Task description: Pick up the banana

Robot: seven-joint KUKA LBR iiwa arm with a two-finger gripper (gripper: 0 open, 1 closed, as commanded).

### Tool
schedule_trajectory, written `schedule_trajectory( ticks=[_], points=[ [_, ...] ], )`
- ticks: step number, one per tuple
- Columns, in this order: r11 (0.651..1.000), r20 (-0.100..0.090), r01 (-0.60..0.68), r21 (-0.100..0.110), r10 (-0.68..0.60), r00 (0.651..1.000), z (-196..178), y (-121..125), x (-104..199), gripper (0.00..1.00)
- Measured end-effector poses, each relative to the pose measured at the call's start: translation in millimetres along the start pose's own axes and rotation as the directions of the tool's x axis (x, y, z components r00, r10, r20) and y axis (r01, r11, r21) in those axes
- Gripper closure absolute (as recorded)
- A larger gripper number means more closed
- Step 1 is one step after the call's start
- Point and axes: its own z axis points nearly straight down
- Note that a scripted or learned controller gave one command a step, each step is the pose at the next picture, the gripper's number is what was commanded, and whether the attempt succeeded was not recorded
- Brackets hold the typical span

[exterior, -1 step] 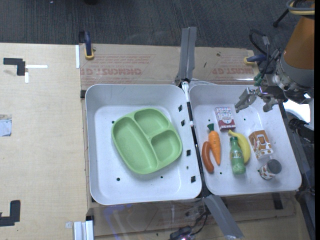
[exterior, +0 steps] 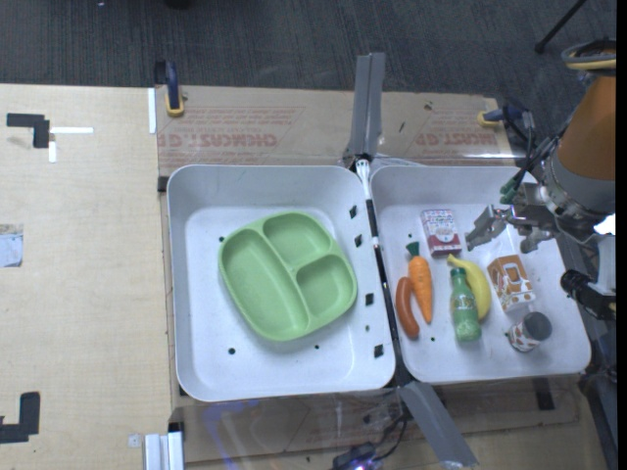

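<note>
A yellow banana (exterior: 474, 281) lies in the right bin (exterior: 431, 365), curving between a green bottle (exterior: 464, 308) and an orange-and-white packet (exterior: 510, 281). My gripper (exterior: 506, 229) hovers just above and to the right of the banana's upper end. Its fingers (exterior: 484, 230) are spread apart with nothing between them. The grey arm with its orange band (exterior: 593, 135) comes in from the right edge.
The right bin also holds a carrot (exterior: 421, 284), a red sausage (exterior: 407, 309), a small red-and-white box (exterior: 441, 231) and a small can (exterior: 530, 331). In the left bin (exterior: 191, 292) lies a green divided plate (exterior: 286, 275). A grey divider (exterior: 368, 106) stands between the bins.
</note>
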Motion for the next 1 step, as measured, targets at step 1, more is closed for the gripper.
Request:
schedule_trajectory(
  ticks=[1],
  points=[
    [0.999, 0.0, 0.047, 0.0, -0.047, 0.999, 130.2, -15.2, -24.2, 0.0]
  ],
)
